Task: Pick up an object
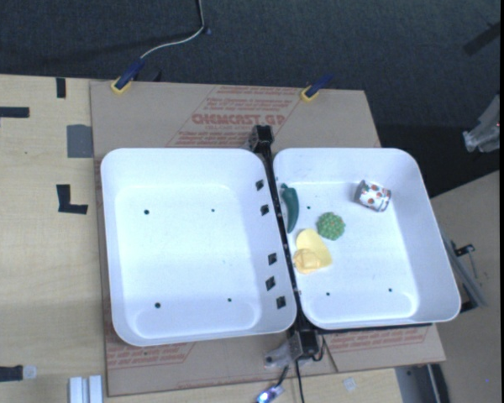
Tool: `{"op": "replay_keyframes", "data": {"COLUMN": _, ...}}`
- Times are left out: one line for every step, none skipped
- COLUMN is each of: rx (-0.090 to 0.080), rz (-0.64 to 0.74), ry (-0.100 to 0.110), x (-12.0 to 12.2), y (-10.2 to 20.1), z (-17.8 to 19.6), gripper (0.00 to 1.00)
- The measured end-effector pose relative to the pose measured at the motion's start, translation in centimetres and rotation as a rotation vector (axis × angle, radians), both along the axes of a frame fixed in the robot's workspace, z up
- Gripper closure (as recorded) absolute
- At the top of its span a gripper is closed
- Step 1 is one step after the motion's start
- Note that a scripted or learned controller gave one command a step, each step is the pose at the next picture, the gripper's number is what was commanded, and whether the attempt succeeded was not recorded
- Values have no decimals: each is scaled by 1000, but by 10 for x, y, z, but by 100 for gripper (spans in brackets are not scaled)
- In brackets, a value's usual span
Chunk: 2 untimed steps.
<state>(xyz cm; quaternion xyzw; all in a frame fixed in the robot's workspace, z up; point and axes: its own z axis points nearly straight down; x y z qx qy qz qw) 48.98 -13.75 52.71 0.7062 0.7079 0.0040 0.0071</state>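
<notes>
While the grey piece at the view's right edge, taken here for the gripper (pixel 484 129), hung outside the bins, nothing was in its grasp and no object had left the bench; whether it was apart or together could not be told at that size. It sat past the right bin's (pixel 420 225) far corner, off the rim, well apart from every object. All four candidates lay in that right bin, leftward of the gripper and lower in the view. Nearest to it was the cup (pixel 371 195), white with red spots, lying on its side by itself on bare floor. Farther off was the green ball (pixel 330 225), knobbly, and just beyond that the yellow lump (pixel 311 252); those two lay close together, perhaps touching. Farthest from the gripper, a dark green piece (pixel 289 206) lay against the wall shared with the left bin (pixel 185 225). Judged step: the very start, approach not yet made, no target committed. Judged next move: carry the gripper in over the right bin, settle above one object, come down with the jaws wide enough to straddle it, then close and lift. The cup looked the best choice, being nearest and having clear room on all sides, though its rounded body might roll when pressed. The dark green piece looked worst, as the wall would block one side of the grasp.
</notes>
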Motion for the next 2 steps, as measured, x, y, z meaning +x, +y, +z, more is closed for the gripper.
{"op": "replay_keyframes", "data": {"rx": 4, "rz": -2, "ry": 16, "x": -1, "y": 0, "z": -8, "gripper": 0}}
{"op": "replay_keyframes", "data": {"rx": 2, "rz": -1, "ry": 14, "x": 0, "y": 0, "z": 3, "gripper": 100}}
